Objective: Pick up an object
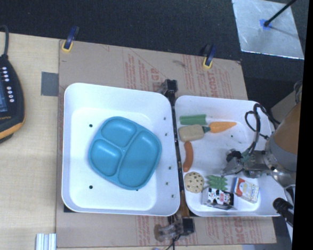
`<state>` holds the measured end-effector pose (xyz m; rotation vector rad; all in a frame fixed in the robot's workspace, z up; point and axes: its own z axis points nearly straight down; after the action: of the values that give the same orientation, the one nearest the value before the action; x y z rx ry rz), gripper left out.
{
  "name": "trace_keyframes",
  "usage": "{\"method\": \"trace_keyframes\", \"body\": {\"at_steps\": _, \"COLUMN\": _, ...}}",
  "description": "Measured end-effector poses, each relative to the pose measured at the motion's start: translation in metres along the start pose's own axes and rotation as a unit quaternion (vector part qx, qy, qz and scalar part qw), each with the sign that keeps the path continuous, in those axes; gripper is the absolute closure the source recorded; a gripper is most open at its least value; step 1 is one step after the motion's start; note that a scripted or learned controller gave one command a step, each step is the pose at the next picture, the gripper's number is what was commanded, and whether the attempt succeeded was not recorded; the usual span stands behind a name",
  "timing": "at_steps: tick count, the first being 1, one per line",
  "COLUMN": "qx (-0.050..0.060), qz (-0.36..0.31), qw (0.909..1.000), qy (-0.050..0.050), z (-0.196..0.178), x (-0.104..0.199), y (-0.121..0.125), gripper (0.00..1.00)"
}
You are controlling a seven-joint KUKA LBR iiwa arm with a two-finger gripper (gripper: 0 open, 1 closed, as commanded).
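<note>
- Your pincer (233,163) sits low in the right bin (222,106), toward its right side, with the arm (286,139) coming in from the right edge; you cannot tell how it is set, because the tip is dark and cluttered by cables.
- Nothing can be seen gripped in it, so judge the pick as not yet made: this looks like the descent or positioning step.
- Just beside the tip, toward the bin's front, lie a green leafy piece (215,181) and a small white and red carton (246,189); a black and white patterned piece (218,198) lies at the front wall.
- Further left you have a cookie (193,181), a sausage (188,155), a beige bun-like piece (191,133), a green vegetable (193,119) and a carrot (222,126).
- The left bin (78,97) holds a blue divided plate (125,152); a teach pendant (0,100) rests on the counter (18,192) at far left.
- For the next move, you would want the tip centred over one of the nearest pieces, probably the leafy piece, then brought down and closed before lifting.
</note>
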<state>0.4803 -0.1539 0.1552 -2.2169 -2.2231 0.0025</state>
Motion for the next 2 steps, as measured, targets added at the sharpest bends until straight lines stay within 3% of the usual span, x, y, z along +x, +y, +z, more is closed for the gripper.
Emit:
{"method": "trace_keyframes", "body": {"at_steps": 1, "qx": -0.004, "qz": 0.0, "qw": 1.0, "qy": -0.003, "z": 0.052, "x": -0.012, "y": 0.065, "gripper": 0.0}}
{"method": "trace_keyframes", "body": {"at_steps": 2, "qx": -0.001, "qz": 0.0, "qw": 1.0, "qy": 0.0, "z": 0.063, "x": -0.058, "y": 0.089, "gripper": 0.0}}
